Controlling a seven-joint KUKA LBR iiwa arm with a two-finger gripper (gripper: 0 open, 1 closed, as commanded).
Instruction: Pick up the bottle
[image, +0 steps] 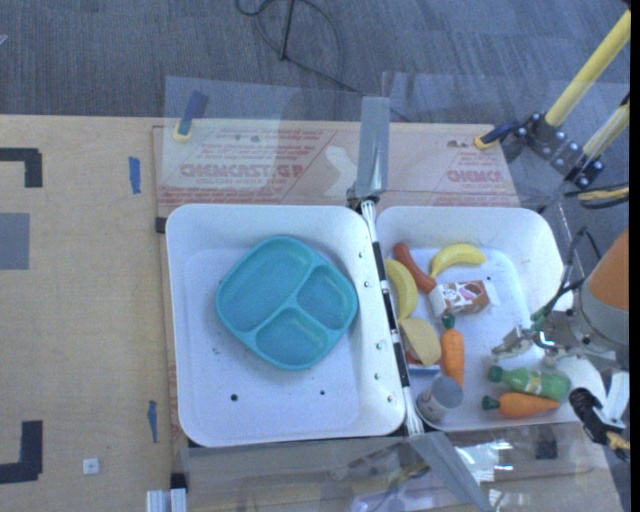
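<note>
The bottle (531, 381) is small and green with a yellowish label, and it lies on its side near the front right corner of the right bin (535, 232). An orange carrot (521, 404) lies just in front of it. My gripper (522, 341) reaches in from the right and sits just behind the bottle, a little toward its cap end. Nothing shows in its grasp. The arm's orange band (612, 282) is at the right edge of the view.
The right bin also holds two bananas (457, 258) (402, 288), a red sausage-like piece (413, 266), a small carton (466, 297), a yellow fruit (421, 340), a second carrot (452, 356) and a grey cup (440, 397). A teal divided plate (287, 302) lies in the left bin (190, 300).
</note>
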